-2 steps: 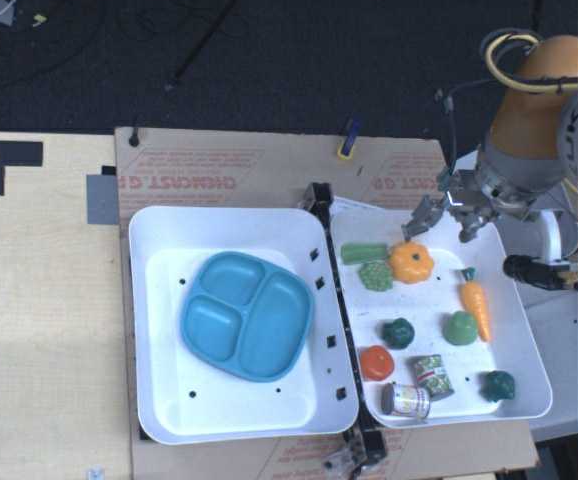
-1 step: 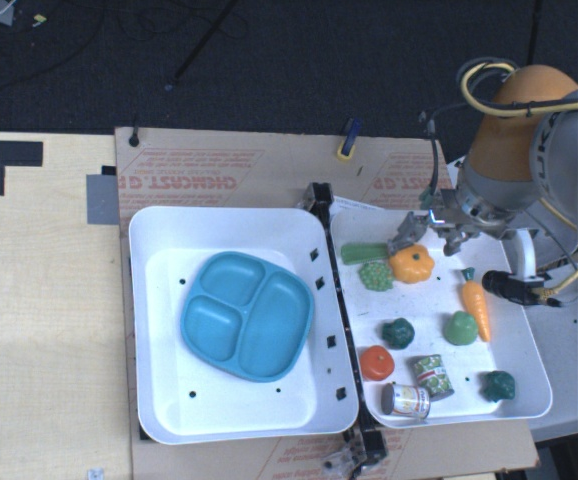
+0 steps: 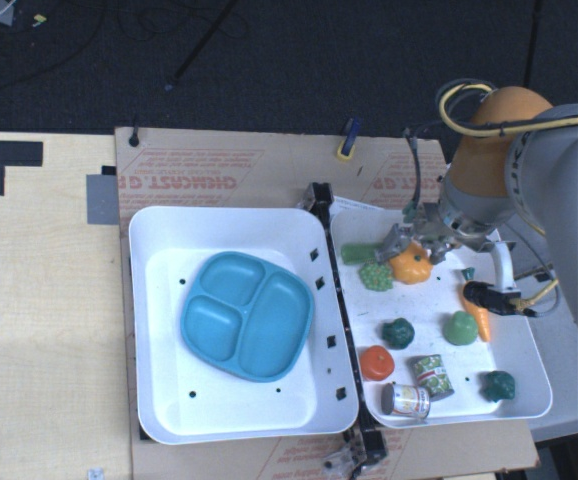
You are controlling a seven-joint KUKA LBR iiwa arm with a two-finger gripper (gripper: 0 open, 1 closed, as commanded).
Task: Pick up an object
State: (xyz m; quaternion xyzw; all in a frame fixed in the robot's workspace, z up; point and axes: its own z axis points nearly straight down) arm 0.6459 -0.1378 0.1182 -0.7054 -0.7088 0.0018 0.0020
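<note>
In the right bin [image 3: 539, 368], toward its far edge, sits the orange fruit [image 3: 410, 266], and the gripper [image 3: 413, 243] is right down on top of it, the metal linkage crowding its upper side. Is the fruit actually between the tips? From this high slanted view I cannot tell; nor can I say whether the tool is spread or pressed together, since the linkage hides the tips. The fruit looks to be resting on the bin floor, so I'd call the pick unfinished: the approach is done, the grasp is unconfirmed, and the lift is still to come. Just beside the fruit, on the side toward the left bin [image 3: 149, 268], lies a green leafy piece [image 3: 376, 276], close enough to be nudged. Nearer the front of the bin from the fruit sit a dark green piece [image 3: 399, 332] and a red tomato [image 3: 376, 363], then a small tin [image 3: 407, 400] and a green packet [image 3: 432, 376] at the front wall. Off to the arm's side of the fruit lie a green ball [image 3: 460, 328] and a carrot [image 3: 479, 318]. Well apart, in the left bin, a blue divided plate [image 3: 246, 314] lies untouched.
</note>
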